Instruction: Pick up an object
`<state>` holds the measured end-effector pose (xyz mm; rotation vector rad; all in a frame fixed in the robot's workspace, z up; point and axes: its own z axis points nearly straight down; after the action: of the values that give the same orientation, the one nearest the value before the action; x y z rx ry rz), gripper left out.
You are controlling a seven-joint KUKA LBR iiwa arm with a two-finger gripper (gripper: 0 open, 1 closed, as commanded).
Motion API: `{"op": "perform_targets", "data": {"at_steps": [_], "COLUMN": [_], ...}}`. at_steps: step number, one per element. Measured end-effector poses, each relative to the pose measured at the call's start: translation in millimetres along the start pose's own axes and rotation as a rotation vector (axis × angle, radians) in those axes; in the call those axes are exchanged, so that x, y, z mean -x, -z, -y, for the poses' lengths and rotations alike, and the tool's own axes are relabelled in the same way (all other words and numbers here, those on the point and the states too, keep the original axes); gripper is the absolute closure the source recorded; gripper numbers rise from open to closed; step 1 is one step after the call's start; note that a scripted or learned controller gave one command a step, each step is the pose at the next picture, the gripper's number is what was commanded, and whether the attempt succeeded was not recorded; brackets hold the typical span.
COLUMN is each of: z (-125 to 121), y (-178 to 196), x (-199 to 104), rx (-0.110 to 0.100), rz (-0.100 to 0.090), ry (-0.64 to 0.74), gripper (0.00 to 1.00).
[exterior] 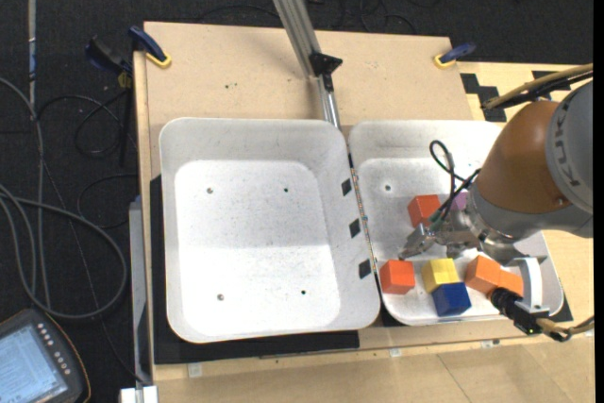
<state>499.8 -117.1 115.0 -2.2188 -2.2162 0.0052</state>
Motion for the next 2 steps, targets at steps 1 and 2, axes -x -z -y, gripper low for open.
{"op": "perform_targets", "data": {"at_steps": [1,2], "z": [-2.3,3.5], "y": [13.0,72.1], "x": [0.7,-2.6], "rx": [0.007,0.013], "rz": [0.002,0.003], "ry": [0.001,0.004], "gripper": [1.0,1.0]}}
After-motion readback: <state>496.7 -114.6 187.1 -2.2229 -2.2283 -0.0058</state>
